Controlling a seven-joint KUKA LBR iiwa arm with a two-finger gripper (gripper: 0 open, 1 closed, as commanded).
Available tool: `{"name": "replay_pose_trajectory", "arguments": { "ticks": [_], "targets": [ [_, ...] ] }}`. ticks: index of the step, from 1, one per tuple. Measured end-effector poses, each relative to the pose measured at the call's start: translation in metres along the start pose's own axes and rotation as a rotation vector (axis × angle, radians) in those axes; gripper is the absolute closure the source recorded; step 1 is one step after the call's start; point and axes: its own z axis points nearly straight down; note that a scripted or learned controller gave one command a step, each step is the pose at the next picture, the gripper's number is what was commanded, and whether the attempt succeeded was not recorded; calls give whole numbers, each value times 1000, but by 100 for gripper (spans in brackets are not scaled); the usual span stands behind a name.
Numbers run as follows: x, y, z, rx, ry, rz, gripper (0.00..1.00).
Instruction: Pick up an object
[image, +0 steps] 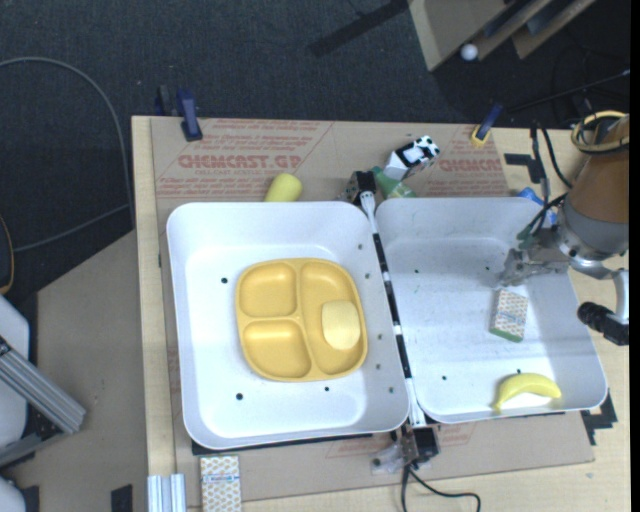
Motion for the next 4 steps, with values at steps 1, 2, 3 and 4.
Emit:
{"name": "replay_pose_trajectory", "arguments": {
  "ticks": [1, 2, 3, 4],
  "targets": [
    [2, 0, 0, 2, 4, -1, 0],
    [0, -44, -53, 2, -2, 5, 0],
    [21, -53, -2, 3, -1, 4, 0],
    [20, -52, -12, 0, -3, 5, 100]
  ]
}}
